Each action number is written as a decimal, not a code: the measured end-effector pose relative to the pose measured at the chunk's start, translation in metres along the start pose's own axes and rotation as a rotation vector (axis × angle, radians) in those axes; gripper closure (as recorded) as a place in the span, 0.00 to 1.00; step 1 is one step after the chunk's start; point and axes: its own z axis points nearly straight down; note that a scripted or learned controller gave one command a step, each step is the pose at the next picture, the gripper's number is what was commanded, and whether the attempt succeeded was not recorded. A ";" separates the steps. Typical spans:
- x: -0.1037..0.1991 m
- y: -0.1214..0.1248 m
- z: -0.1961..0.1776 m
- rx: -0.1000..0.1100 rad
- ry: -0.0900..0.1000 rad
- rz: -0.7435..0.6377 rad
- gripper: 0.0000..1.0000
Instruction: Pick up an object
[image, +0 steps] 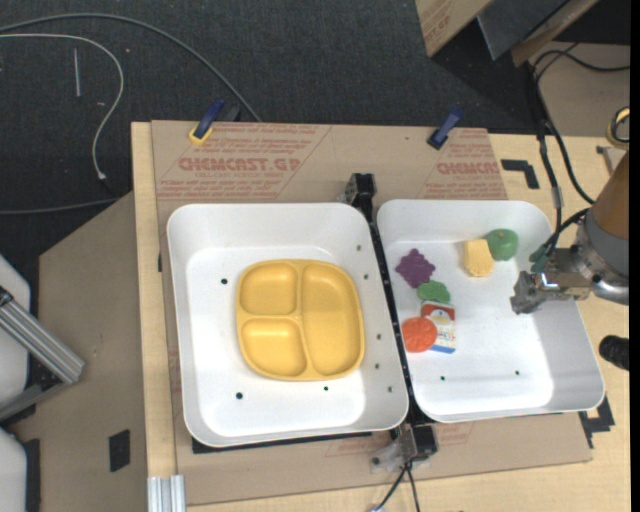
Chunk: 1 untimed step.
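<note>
The right bin (560, 385) holds several small objects. A yellow block (479, 258) lies beside a green round piece (502, 243) near the back. A purple star-shaped piece (415, 267) sits to their left, with a small green piece (434, 292) below it. Further forward lie an orange-red round object (418, 335) and a white packet with red and blue print (443, 326). My gripper (528, 296) hangs over the right side of this bin, right of all the objects and apart from them. Nothing shows between its fingers.
The left bin (200, 400) carries a yellow divided tray (300, 318) with three compartments. A black clamp (361, 188) sits between the bins at the back, another (415, 440) at the front. Blue clips (445, 127) pin the cardboard's far edge. Cables trail at the upper left and right.
</note>
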 end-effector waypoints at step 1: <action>0.045 0.024 0.009 0.002 0.002 -0.004 1.00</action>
